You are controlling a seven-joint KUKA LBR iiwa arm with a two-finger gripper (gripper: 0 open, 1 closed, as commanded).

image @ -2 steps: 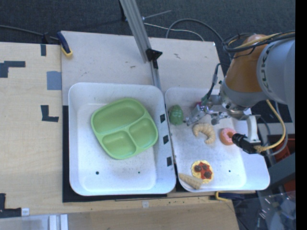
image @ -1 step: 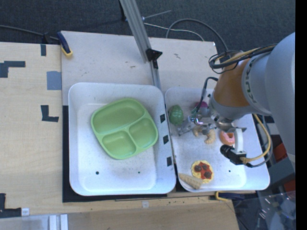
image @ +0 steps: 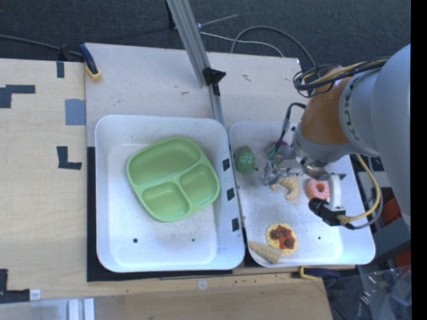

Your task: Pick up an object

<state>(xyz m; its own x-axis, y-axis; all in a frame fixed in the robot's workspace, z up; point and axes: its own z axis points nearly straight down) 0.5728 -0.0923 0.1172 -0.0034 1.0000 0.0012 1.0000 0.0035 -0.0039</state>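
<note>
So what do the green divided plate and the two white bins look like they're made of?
Green divided plate: probably moulded plastic, with an even colour, soft sheen and rounded compartment ridges. Left bin and right bin: probably thin formed plastic too, matte white with rounded corners and dark scuffs and specks, though the view leaves this open.

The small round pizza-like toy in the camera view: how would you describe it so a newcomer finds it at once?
Look in the right-hand shallow white bin, the one the grey arm reaches into. Near its front edge lies a small round yellow disc with red topping, beside a pale tan wedge-shaped piece. It is the only flat disc with red spots; the pink ring-shaped doughnut toy lies farther back.
</note>
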